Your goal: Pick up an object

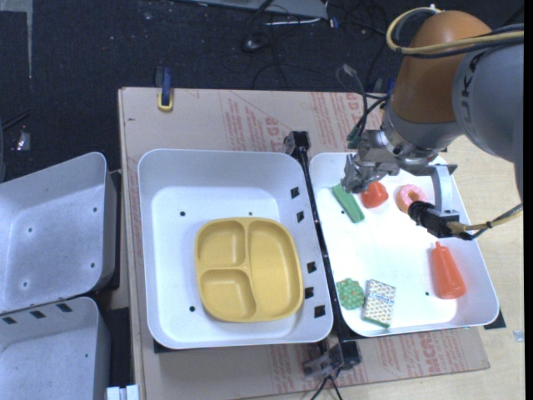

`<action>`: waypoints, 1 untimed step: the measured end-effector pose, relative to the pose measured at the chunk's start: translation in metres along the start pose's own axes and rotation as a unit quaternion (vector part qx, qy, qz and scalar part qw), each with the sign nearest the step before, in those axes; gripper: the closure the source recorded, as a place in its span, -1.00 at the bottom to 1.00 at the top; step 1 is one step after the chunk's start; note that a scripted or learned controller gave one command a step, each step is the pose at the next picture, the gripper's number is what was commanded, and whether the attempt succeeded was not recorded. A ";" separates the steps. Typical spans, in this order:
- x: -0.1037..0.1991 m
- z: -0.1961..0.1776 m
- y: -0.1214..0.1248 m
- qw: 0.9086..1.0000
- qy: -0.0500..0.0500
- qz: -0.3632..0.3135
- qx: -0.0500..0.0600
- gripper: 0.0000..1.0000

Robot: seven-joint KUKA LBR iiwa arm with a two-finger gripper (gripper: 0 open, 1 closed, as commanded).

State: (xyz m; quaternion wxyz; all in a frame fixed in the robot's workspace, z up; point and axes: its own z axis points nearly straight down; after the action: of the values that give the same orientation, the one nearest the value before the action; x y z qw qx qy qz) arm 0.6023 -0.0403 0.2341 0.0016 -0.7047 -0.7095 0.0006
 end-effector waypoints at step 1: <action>0.040 0.001 -0.015 1.000 0.000 0.000 0.000 1.00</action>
State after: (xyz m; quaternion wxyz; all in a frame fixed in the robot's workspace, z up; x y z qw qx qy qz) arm 0.5867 0.0000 0.2328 0.0014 -0.7048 -0.7094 0.0004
